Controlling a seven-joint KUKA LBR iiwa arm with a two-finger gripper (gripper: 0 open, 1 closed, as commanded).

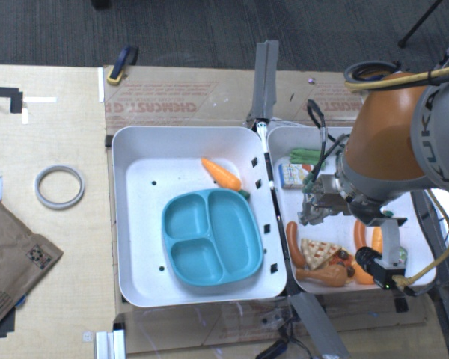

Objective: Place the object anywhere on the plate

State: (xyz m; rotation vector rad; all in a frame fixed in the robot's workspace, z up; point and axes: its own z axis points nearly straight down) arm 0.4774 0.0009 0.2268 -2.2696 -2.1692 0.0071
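Observation:
A blue three-compartment plate [211, 235] lies in the left bin [135, 200]. A toy carrot [221, 173] rests on the bin floor just beyond the plate's far edge. My gripper [314, 206] hangs low over the right bin [426, 275], above its middle, with the arm's orange band over it. Under and around it lie toy foods: a pizza slice [319, 252], a sausage [292, 242], a brown bread piece [323, 276], an orange piece [361, 234], a green vegetable [305, 155] and a white and blue carton [290, 174].
A grey divider post [266, 81] stands between the bins at the back. A tape ring [60, 186] and a brown cardboard box [11, 264] lie on the bench to the left. A blue and yellow tool [123, 63] sits near the back edge.

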